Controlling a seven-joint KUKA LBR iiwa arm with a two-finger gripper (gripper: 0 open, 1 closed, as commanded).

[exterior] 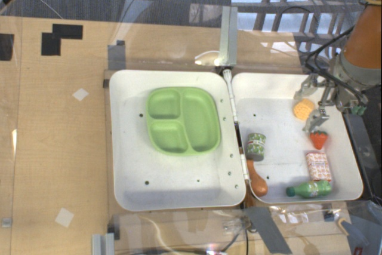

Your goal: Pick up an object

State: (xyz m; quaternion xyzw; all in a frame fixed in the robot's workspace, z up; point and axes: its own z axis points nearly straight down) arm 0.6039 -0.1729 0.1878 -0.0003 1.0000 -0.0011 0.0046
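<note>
Lowest in the right bin (280,89) lies a green bottle (308,190). Your gripper (316,109) hangs with fingers apart over the yellow piece (303,108) and red strawberry (320,140); choose one, center it, then descend straight.

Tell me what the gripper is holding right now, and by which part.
Nothing: the gripper hangs open between the yellow piece and the red-orange toy.

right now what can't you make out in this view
- Grey metal pincer, camera view: too small and cluttered by cables to tell open from shut.
- Small green-labelled can: label print too small to read.
- Red-and-white packet: print unreadable.
- Brown pear-shaped object: partly hidden by the bin divider.
</note>
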